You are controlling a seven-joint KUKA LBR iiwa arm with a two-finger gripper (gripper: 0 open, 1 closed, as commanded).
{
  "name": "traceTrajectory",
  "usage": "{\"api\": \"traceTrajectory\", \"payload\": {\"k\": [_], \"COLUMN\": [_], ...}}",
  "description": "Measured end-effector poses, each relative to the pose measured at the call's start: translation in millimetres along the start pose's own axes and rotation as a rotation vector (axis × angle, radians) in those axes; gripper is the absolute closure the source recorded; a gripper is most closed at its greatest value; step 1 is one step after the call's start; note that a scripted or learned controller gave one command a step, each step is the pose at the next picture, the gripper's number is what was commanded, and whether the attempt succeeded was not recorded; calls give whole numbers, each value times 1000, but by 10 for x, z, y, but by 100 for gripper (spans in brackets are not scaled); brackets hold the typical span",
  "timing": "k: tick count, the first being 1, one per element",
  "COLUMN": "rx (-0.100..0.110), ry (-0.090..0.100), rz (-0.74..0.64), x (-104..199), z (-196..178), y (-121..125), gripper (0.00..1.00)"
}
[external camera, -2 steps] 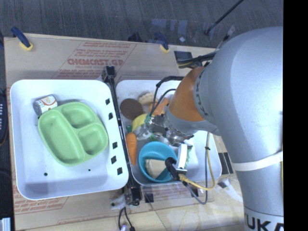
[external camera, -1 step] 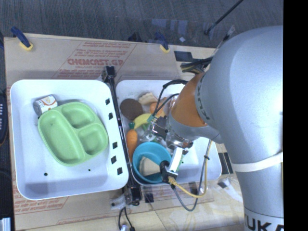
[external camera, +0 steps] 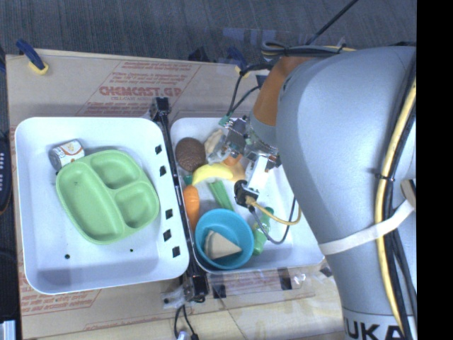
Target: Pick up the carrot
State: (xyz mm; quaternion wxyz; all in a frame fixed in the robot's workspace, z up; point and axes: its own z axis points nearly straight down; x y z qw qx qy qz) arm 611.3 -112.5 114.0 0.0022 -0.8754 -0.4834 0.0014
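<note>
Carrot (external camera: pixel 191 202) lies just left of the blue bowl (external camera: pixel 224 241), below the banana (external camera: pixel 211 173). My pincer (external camera: pixel 241 163) hangs above the banana; I cannot tell its state.

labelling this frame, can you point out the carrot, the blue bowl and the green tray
carrot (external camera: pixel 191 202): camera view, middle of its orange body, by the right bin's left wall
blue bowl (external camera: pixel 206 227): camera view, left part of its rim
green tray (external camera: pixel 86 188): camera view, floor of its large left compartment

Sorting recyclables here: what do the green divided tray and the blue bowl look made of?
The green three-compartment tray looks like matte moulded plastic: uniform colour, soft rounded ridges. The round blue bowl also seems plastic, slightly glossier, with a smooth even rim; ceramic can't be excluded.
</note>
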Motion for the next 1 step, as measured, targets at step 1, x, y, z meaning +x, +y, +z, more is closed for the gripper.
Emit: {"api": "traceTrajectory", "payload": {"k": [1], "rx": [14], "ry": [-2], "rz": [-20], "x": [25], "z": [-80], "y": [-29], "gripper": [100]}}
